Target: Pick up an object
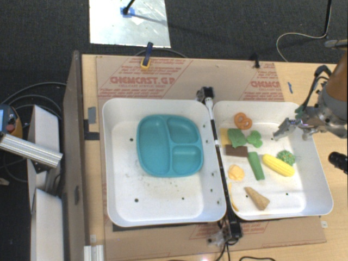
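1. Gripper [293, 128] hovers over the right bin [321, 192], fingers spread apart, holding nothing.
2. Eight toy foods lie in that bin, among them one corn cob [278, 165] and one cone [257, 198].
3. One teal plate [169, 145] sits in the left bin [122, 197].
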Robot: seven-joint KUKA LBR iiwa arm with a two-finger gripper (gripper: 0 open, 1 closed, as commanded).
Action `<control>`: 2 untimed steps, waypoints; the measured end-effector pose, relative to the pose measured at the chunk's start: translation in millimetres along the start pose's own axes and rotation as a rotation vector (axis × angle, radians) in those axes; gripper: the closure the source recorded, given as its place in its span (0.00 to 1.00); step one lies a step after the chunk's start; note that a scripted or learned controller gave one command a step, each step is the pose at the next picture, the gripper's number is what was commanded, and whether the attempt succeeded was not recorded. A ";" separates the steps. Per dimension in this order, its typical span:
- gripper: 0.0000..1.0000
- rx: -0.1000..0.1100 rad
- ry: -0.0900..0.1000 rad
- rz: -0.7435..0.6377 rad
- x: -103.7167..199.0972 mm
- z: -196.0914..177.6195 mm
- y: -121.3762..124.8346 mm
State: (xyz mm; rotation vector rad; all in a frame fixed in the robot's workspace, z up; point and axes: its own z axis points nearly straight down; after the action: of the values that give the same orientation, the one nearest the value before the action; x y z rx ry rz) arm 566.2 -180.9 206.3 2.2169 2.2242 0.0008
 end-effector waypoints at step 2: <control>0.00 0.005 0.002 0.002 45.5 122.3 -53.1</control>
State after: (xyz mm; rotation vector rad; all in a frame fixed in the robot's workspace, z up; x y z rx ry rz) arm 513.1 -135.7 83.9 2.2228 2.2251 -0.0018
